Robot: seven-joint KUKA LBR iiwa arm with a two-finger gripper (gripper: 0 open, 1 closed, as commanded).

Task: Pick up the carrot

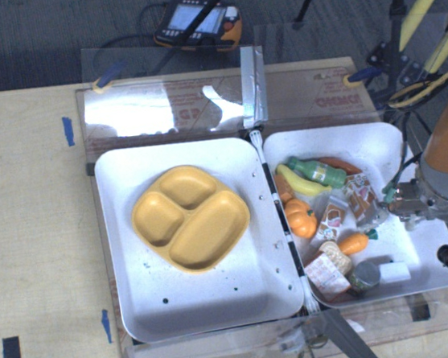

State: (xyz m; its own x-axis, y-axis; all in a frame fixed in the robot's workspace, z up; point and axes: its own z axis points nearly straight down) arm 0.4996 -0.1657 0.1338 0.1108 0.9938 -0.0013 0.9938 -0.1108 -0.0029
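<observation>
**Arm at the right bin's edge, carrot waiting among clutter**

While the carrot [353, 242] lies untouched in the right bin [388, 139], the grey arm with its orange band sits at that bin's right side. Its gripper [394, 200] hangs just right of the pile, near a crinkled snack packet [361, 196]; whether it is spread or pressed together cannot be made out, and nothing is visibly held.

The carrot is small and orange with a green stub, lying roughly level near the bin's middle. A wrapped item [329, 269] lies close at its lower left, and a dark round can [365, 275] lies just below. A good approach would likely drop straight down over the carrot's middle, closing across its narrow width and staying clear of both neighbours.

Also in the right bin: a banana [298, 182], a green bottle [318, 171], an orange fruit [301, 222] and a white block [395, 270].

The left bin [127, 251] holds a yellow divided plate [191, 217] with three compartments, all bare.
</observation>
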